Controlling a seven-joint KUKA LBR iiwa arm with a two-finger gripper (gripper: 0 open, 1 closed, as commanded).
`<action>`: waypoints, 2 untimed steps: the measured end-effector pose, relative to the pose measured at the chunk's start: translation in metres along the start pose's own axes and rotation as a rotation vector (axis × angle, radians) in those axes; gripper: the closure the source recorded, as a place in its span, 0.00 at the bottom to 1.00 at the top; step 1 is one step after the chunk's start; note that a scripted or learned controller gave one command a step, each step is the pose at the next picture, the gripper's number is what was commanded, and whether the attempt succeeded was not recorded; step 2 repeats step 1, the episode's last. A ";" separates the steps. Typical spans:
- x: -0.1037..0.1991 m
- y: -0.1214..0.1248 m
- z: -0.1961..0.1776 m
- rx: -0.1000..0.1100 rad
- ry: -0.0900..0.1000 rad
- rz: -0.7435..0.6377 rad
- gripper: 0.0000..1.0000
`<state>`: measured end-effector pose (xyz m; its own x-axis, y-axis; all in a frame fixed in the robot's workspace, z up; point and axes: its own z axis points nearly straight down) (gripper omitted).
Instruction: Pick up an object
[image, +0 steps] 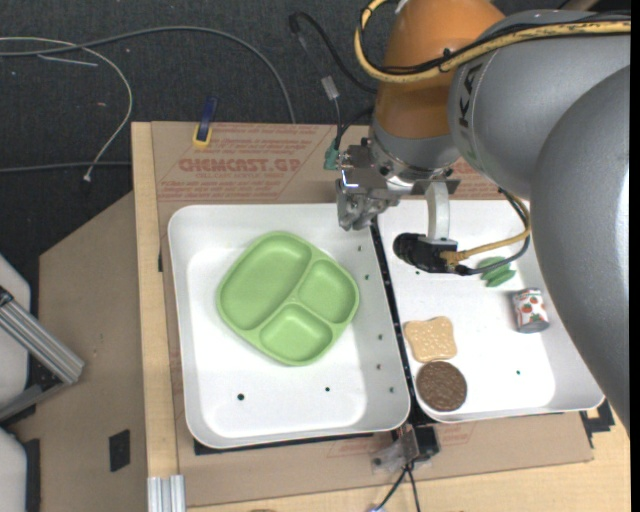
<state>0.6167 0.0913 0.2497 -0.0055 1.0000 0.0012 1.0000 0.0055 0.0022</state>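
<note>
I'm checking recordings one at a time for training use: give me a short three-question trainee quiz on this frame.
1. True or false: the green divided plate lies in the left bin.
2. Which lies nearest the right bin's front edge? A) brown round cookie B) tan cracker C) small can
3. Fill in: the plate has ___ compartments.

Key: 1 true; 2 A; 3 three.

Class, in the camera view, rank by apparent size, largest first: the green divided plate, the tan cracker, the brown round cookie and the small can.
1. Green divided plate
2. Tan cracker and brown round cookie: too alike to rank
3. Small can
</note>
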 end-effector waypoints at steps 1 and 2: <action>-0.003 0.000 0.000 0.001 -0.001 0.004 0.00; -0.003 0.000 0.000 0.001 -0.001 0.004 0.00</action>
